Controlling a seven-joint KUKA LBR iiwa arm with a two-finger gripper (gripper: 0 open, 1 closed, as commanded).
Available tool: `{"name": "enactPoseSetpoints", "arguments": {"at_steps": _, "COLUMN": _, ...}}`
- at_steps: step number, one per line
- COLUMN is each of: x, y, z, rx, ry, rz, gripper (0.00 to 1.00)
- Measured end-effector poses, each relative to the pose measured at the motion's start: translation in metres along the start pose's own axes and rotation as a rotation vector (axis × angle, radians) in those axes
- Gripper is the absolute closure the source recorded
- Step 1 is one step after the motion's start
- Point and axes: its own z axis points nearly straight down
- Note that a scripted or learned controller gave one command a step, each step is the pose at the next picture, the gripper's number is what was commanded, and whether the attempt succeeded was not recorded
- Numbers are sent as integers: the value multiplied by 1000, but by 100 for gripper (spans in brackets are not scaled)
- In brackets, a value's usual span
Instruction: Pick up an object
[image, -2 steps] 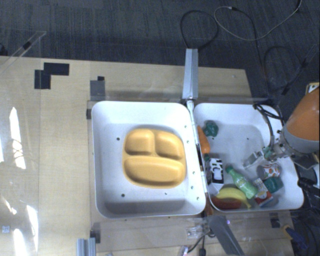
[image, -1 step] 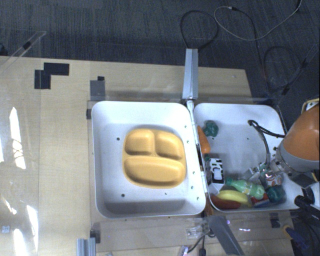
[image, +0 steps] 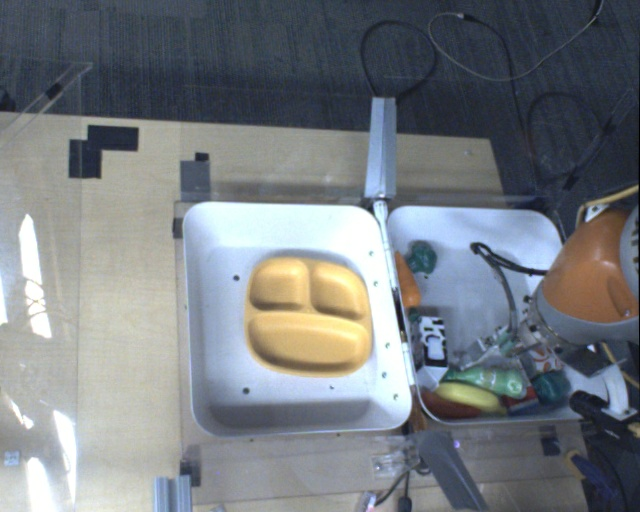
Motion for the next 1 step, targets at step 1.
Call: {"name": "enactPoseSetpoints", "arguments": {"at_steps": 1, "x": -41, "y": 55, "z": 2, "rx": 2, "ry": 3, "rz": 35, "gripper": 0}}
